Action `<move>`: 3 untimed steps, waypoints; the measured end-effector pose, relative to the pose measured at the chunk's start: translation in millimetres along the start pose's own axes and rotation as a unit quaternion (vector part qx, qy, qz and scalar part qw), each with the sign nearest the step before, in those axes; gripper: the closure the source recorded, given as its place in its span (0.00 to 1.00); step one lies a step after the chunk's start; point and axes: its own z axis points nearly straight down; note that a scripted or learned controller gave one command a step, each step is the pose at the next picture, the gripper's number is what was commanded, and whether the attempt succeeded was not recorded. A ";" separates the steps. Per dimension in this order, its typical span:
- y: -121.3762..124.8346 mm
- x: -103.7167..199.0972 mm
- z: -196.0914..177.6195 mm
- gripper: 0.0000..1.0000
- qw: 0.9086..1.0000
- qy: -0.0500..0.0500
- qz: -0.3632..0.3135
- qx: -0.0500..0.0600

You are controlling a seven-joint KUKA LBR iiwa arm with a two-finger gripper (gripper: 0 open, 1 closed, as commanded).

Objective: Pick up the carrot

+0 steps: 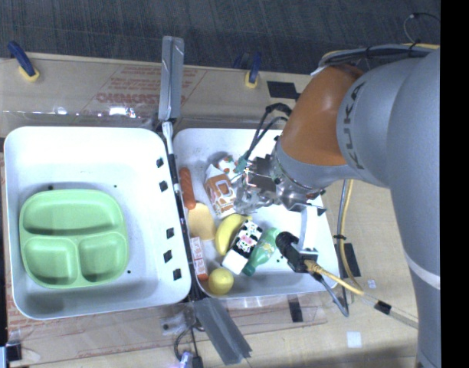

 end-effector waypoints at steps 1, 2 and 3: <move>5.7 -84.3 100.6 1.00 1.000 0.002 0.027 -0.009; 96.7 -55.3 91.7 1.00 0.997 0.001 0.072 -0.003; 78.1 8.3 -11.8 1.00 0.982 0.001 0.187 -0.002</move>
